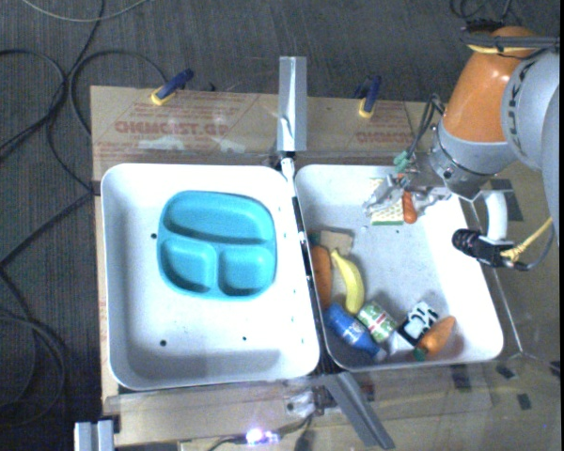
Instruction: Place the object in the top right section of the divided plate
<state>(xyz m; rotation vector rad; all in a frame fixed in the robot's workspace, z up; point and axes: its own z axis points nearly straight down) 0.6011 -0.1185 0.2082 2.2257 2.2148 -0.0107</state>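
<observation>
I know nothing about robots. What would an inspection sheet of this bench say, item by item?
Surface: brown board bearing two white bins, left bin and right bin.
Job's things: blue divided plate in the left bin, nothing on it.
Clutter: in the right bin, banana, carrot, blue bottle, can, orange piece, black-and-white item.
Grippers: gripper over the right bin's far end, a small orange thing at its fingers; grasp unclear.
Cables: on the floor, left.
Surroundings: dark carpet; clamps on the board.
</observation>
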